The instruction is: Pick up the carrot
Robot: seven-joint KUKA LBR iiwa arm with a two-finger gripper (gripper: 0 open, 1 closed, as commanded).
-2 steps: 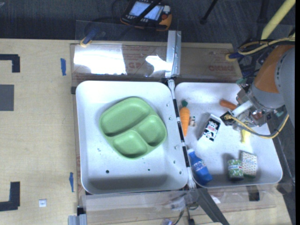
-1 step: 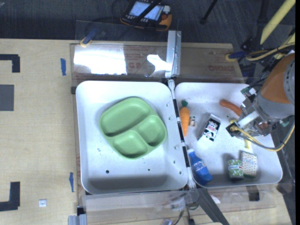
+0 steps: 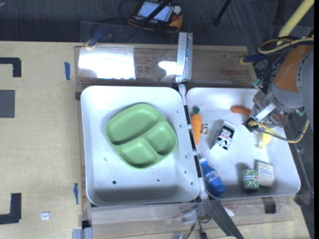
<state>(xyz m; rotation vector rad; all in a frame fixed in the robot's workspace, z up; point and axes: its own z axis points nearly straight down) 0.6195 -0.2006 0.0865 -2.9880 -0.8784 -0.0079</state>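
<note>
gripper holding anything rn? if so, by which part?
Nothing visibly held. The gripper sits near the right bin's far right edge, and the carrot lies apart from it along the left wall, ungrasped. The jaws' state cannot be told.

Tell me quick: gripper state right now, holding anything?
Gripper: open or closed cannot be told; it is at the right bin's far right, apart from the carrot lying by the divider.

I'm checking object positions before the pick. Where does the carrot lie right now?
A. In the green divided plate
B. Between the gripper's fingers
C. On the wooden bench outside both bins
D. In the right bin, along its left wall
D. The carrot lies in the right bin against its left wall, next to the divider, apart from the gripper and the green plate.
</note>
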